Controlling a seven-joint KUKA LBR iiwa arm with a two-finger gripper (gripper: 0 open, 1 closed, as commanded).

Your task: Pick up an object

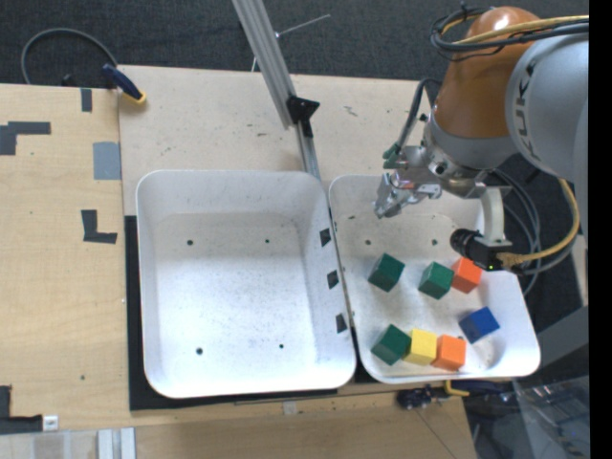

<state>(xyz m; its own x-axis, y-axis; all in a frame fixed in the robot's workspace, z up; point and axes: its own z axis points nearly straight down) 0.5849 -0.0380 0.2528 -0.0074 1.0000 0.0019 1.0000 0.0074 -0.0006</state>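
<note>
I hung over the far end of the right bin (516,347), my jaws (390,205) pointing down above bare white floor near the wall it shares with the left bin (153,256). Whether my jaws were spread or pressed together I could not tell from that slanted view (they showed as a small grey blur under the wrist), and no block showed between them. The blocks all lay nearer the camera than I did. Closest to me sat a green cube (386,273), apart from my tips. To its right a second green cube (436,280) touched an orange cube (467,273) at one side. Below those, a blue cube (479,324) stood alone near the bin's right wall. Along the near rim ran a row of three, touching one another: a dark green block (391,343), a yellow block (423,345) and another orange block (450,352). The surface (57,285) to the left carried strips of grey tape (106,160), and a slanted metal pole (271,60) crossed above the bins.
</note>
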